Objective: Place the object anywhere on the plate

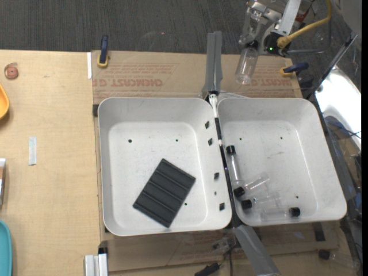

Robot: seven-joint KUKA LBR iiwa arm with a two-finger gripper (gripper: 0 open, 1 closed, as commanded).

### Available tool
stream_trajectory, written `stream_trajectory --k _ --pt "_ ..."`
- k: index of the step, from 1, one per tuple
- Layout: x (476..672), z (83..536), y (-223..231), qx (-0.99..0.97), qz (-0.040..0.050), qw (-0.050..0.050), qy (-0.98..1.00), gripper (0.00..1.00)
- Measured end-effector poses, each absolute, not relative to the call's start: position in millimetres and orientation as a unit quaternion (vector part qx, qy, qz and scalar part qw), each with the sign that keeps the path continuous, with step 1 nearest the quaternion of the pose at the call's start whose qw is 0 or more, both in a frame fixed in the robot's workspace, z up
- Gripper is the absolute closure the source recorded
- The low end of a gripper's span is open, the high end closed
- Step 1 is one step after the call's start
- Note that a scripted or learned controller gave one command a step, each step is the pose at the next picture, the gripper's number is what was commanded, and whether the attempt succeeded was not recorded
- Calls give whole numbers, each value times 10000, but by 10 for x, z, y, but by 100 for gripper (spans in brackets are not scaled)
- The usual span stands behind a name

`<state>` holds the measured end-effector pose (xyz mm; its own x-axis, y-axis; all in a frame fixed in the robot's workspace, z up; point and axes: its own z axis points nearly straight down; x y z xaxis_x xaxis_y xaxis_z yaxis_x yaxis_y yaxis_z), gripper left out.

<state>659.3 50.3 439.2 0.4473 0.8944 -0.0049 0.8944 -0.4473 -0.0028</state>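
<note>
Top right of the frame, our gripper (248,46) grips a clear tube (245,66); we carry it lower left, releasing low over the dark plate (165,192).

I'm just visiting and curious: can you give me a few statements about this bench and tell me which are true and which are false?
1. The dark ribbed plate lies in the left bin. True.
2. The gripper is down inside the right bin. False: it is up beyond the bins' far edge.
3. A clear tube hangs at the gripper. True.
4. Several clear tubes lie on the plate. False: they lie in the right bin, near its front left corner.
5. The plate sits square to the bin walls. False: it lies at a slant.
</note>
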Motion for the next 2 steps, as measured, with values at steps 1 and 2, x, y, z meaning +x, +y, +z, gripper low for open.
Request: stream_trajectory --k 1,2 --pt "6595 4391 726 6541 -27 -8 7564 100" --pt "6594 4405 1259 4431 -9 2 8965 100"
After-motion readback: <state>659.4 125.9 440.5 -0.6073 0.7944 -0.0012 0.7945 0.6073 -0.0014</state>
